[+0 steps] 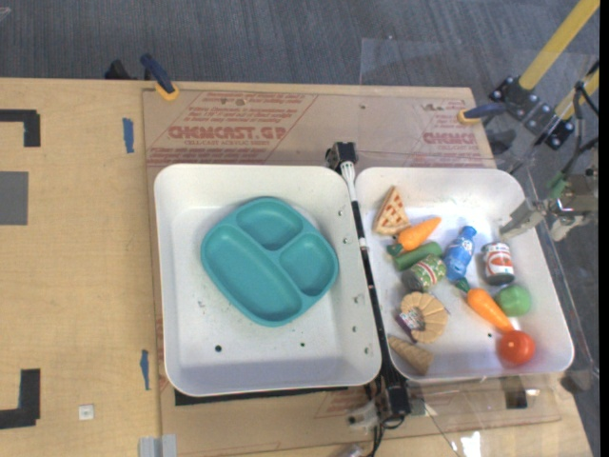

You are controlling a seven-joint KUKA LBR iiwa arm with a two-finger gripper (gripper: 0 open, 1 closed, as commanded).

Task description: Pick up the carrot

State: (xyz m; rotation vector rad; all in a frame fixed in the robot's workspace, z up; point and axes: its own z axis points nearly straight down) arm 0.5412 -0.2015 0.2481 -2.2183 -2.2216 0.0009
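Pincer (533, 215) at right bin's far edge, grip seemingly indiscernible; carrot (419, 232) lies well left.

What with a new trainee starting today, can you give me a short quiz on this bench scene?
1. True or false: the teal plate lies in the same bin as the toy food.
2. Multiple choice: how many orange carrots lie in the right-hand bin? A one, B two, C four.
3. Short answer: what lies just up and left of the upper carrot?

Key: 1 false, it sits alone in the left-hand bin. 2 B. 3 the pizza slice.
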